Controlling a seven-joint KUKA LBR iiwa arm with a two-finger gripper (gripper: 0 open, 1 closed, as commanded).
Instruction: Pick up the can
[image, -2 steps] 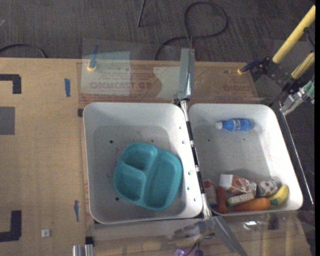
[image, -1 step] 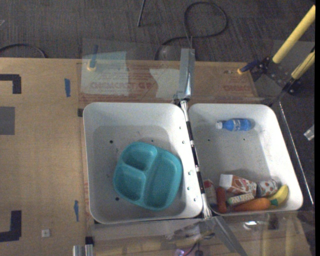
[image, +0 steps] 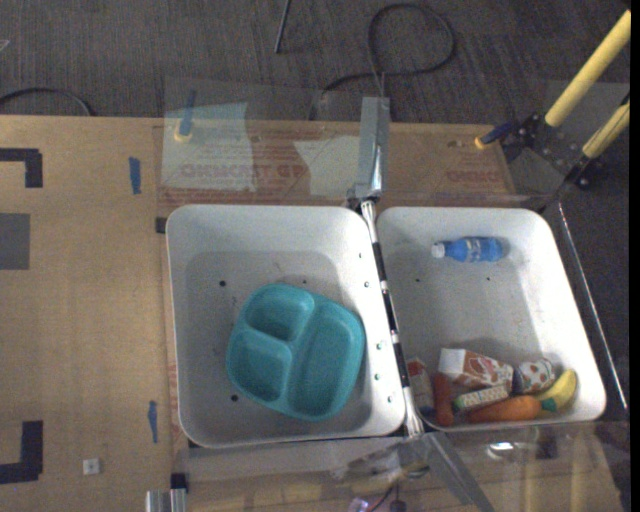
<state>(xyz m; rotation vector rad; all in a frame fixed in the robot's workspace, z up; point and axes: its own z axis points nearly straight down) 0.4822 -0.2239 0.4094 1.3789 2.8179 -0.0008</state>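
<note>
In the left bin (image: 190, 250) a teal divided plate (image: 295, 350) is seen. In the right bin (image: 560, 300) a blue bottle (image: 470, 249) lies near the far wall, and a cluster is packed along the near wall: a carton (image: 480, 369), a carrot (image: 508, 408) and a banana (image: 563, 389). The can (image: 535, 376) is probably the small patterned cylinder among them, touching its neighbours. Nothing is lifted yet; the whole pick is left to do. The gripper's state cannot be told.

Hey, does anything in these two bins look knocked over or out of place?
The blue bottle lies on its side, alone in the right bin. The other items are jumbled along that bin's near edge. The teal tray sits askew in the left bin.
</note>
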